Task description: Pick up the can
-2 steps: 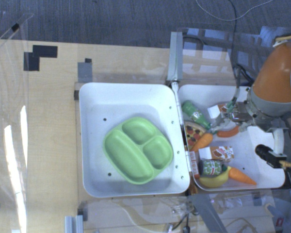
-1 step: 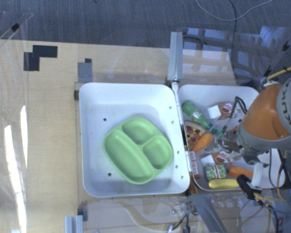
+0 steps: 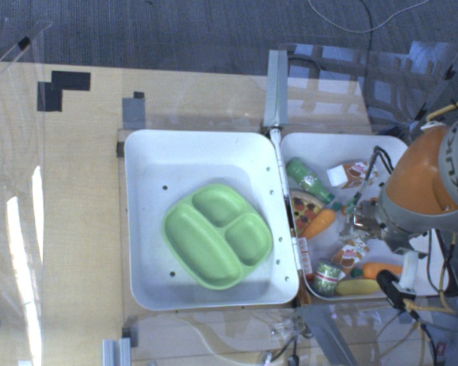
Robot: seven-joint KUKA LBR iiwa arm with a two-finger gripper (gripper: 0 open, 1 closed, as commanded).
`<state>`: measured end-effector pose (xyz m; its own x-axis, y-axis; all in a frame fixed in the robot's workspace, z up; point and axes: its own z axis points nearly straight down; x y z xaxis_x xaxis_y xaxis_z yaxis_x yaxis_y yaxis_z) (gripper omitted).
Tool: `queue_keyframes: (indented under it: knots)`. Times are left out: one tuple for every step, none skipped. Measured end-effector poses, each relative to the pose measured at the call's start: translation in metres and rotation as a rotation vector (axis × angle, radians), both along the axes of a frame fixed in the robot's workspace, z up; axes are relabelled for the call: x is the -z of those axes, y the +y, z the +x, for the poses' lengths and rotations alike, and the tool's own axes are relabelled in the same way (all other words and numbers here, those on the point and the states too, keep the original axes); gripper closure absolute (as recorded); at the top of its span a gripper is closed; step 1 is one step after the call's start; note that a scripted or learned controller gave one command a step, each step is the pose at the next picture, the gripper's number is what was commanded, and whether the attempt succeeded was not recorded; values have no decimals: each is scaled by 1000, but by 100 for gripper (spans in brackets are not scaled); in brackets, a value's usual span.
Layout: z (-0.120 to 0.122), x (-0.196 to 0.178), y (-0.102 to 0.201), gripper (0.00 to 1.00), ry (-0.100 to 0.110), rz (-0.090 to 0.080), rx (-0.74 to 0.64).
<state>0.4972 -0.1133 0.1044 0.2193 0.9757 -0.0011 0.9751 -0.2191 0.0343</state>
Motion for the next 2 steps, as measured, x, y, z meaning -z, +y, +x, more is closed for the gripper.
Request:
queue_keyframes:
  knots:
    - [8, -125, 45, 100, 26, 13, 277]
    - [8, -125, 45, 0, 27, 13, 277]
